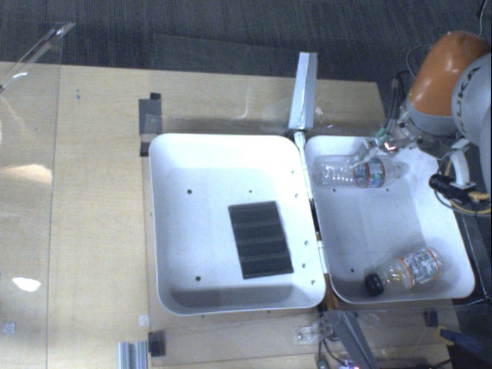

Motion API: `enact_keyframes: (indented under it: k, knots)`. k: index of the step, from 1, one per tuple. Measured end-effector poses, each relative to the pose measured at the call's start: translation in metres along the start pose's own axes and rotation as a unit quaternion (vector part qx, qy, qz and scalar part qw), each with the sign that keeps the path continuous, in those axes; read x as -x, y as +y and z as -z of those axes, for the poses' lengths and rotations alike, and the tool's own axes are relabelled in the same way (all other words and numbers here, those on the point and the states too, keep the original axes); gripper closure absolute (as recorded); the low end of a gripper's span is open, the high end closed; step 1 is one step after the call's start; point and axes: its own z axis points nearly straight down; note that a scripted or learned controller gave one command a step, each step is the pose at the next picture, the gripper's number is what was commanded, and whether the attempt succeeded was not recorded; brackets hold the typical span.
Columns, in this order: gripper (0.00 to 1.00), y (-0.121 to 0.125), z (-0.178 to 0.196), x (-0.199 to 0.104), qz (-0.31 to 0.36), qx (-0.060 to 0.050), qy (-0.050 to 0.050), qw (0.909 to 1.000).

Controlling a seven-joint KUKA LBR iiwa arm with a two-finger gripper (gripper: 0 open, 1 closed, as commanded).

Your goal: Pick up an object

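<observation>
A clear plastic bottle [346, 172] lies on its side at the far end of the right bin [384, 229]. My gripper [375, 152] reaches down at that bottle's right end, close against it, and whether it touches I cannot tell. A second clear bottle with a black cap [403, 270] lies at the near right of the same bin. In the left bin [192, 206] a flat black ribbed pad [260, 239] rests near the middle.
The arm with its orange band [446, 68] stands over the right bin's far right corner, with cables [461, 187] hanging beside it. A grey upright post [303, 91] rises behind the gap between the bins.
</observation>
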Motion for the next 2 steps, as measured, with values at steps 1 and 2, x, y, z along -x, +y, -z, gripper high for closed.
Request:
enact_keyframes:
  k: [1, 2]
  knots:
    - [0.00, 0.003, 0.000, -0.001, 0.048, -0.009, -0.003, 0.9988]
    - [0.00, -0.016, 0.113, -0.002, 0.109, -0.009, 0.011, 0.9939]
